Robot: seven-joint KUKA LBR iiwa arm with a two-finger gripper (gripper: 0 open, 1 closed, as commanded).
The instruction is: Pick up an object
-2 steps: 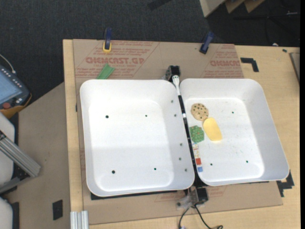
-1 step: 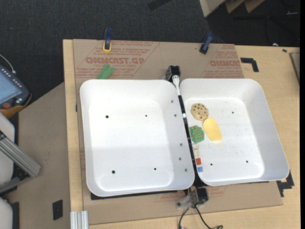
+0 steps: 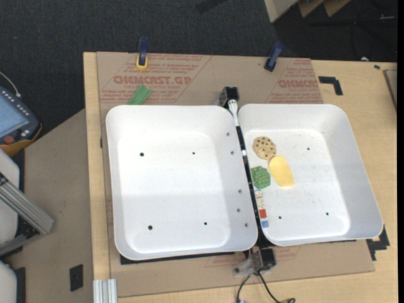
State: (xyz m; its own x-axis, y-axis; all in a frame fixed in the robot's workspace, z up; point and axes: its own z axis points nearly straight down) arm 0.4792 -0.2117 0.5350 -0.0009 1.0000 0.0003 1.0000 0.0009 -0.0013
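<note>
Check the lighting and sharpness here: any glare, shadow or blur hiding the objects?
Camera view: even light, a soft shadow across the left bin floor; cookie, yellow piece and green piece in the right bin are mildly soft but distinguishable; no strong glare.

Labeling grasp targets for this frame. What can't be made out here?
- Green object in the right bin: too small and blurred in the camera view to identify.
- Small red and blue marks by the divider: too small to tell whether objects or labels.
- Round speckled piece and yellow piece: touching or just apart, unclear.
</note>
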